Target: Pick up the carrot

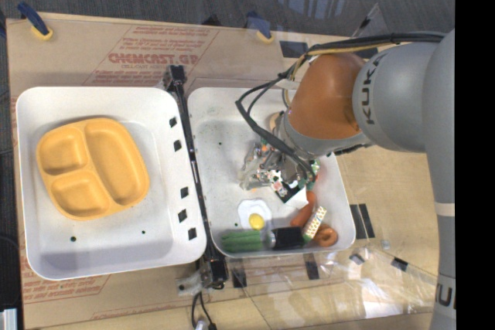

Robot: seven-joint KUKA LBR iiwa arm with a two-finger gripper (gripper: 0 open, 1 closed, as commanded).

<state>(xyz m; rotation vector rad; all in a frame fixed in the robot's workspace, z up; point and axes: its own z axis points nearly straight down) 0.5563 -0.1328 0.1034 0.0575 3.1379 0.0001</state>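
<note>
At the left, the yellow tray [91, 166] sits in the left bin [31, 243], no concern of mine. In the right bin [216, 127] my pincer [272, 174] hangs low, mid-bin; whether it is apart or together I cannot tell. I judge I'm on the approach. The carrot [305, 212] lies toward the bin's near right corner, partly covered by a white block [315, 221]. Next I must shift rightward and nearer.
</note>
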